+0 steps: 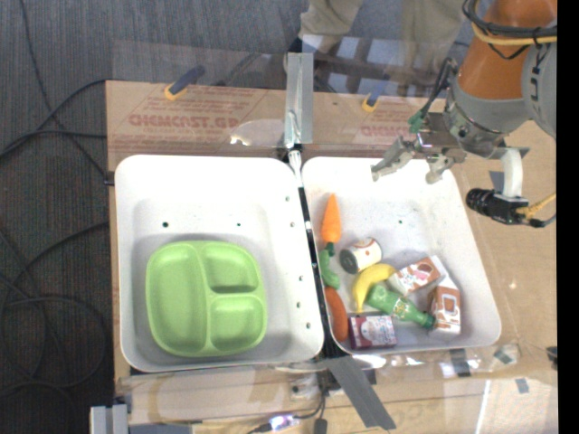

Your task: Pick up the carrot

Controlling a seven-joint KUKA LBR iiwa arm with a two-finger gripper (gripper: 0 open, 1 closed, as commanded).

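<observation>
The carrot (pixel 331 218) is a short orange cone lying against the left wall of the right bin (pixel 470 242), tip pointing to the far side. My gripper (pixel 414 167) hangs over the far edge of that bin, up and to the right of the carrot and well apart from it. Its two fingers are spread open with nothing between them.
Packed in the right bin's near half are a green piece (pixel 327 267), a red-orange piece (pixel 337 313), a round white item (pixel 360 255), a banana (pixel 370 282), a green bottle (pixel 403 308), two small cartons (pixel 419 276) and a dark can (pixel 372 331). A green divided plate (pixel 207 297) lies in the left bin (pixel 181 183).
</observation>
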